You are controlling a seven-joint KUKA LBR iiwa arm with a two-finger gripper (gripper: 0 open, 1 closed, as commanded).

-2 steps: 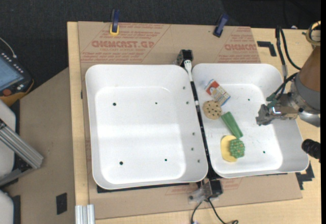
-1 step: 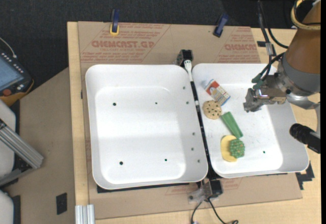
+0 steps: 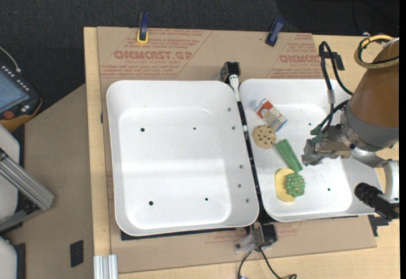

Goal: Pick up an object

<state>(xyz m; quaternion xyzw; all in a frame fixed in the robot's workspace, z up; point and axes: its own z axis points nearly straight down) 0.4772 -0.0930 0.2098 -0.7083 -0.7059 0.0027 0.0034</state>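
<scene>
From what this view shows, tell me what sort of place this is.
Probably a robotics lab bench set up for grasping trials: two white bins sit on a clamped cardboard sheet, a robot arm reaches over small toy-like items such as a green stick, and cables trail around.

Cardboard-covered bench (image 3: 190, 49), two white bins side by side, left bin (image 3: 177, 157), right bin (image 3: 317, 198), touching.
</scene>
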